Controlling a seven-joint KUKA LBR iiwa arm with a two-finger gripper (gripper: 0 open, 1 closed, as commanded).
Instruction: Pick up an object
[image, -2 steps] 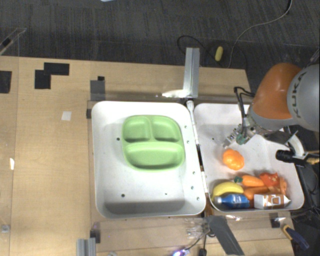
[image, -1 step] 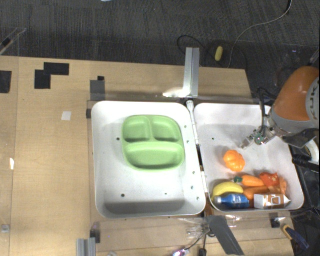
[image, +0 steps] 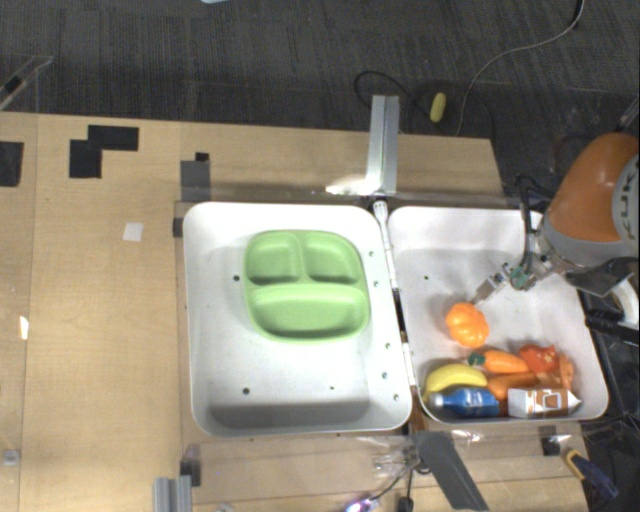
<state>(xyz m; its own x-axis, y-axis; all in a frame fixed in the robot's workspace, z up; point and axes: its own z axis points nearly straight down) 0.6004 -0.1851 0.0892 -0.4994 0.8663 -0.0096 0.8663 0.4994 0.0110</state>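
Sitting loose on the white floor of the right bin (image: 440, 240), apart from the heap along the near wall: an orange pepper-like toy (image: 467, 324), round, glossy, lobed, with a paler highlight on top. Probably the easiest target, being free on every side rather than wedged among neighbours. Likely to roll a little if nudged off-centre, judging by the rounded shape.

Crowded against the near wall, touching or overlapping: a yellow banana (image: 455, 377), a blue bottle-like item (image: 465, 403) just below it, an orange carrot (image: 503, 361), a red piece (image: 540, 356) and a white carton with brown print (image: 540, 402). Harder to separate, packed that tightly.

Poised just up and to the right of the orange toy, not touching it: the end effector (image: 496, 285), reaching in from the right under the orange-banded wrist, tips pointing down-left toward the toy. Too small and dark to say whether open or closed; nothing seen between the tips.

Lying in the left bin (image: 200, 330): a green divided plate (image: 305, 283), well apart from the action. Both bins set side by side on the wooden bench (image: 100, 300), divider rail between.
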